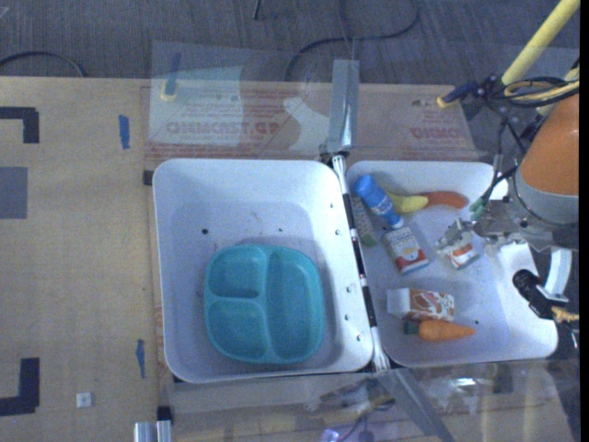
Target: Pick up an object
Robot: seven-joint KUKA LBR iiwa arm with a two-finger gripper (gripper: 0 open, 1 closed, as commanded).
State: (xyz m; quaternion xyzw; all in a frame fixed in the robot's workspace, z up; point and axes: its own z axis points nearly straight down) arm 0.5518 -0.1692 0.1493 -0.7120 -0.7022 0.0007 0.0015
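Recorded nearest, in the right bin: orange carrot, laid close to the near wall, long axis left to right, narrow end toward the right. Just behind it, touching or nearly so: white-and-red carton, laid flat.

Logged in the left bin: teal divided plate, set flat on the floor toward the near side.

Found mid-bin on the right: small red-and-white packet, lying directly below and against the gripper, long axis tilted, upper end toward the right; whether clasped or merely touched could not be told. Open or closed state of the gripper likewise not discernible. To the left, apart: a second red-and-white box, tilted.

Noted farther back: blue bottle lying slantwise, cap toward the far left; yellow piece and red-orange piece beside it, end to end.

Arm entered from the right, orange band above, wrist bent down over the bin.
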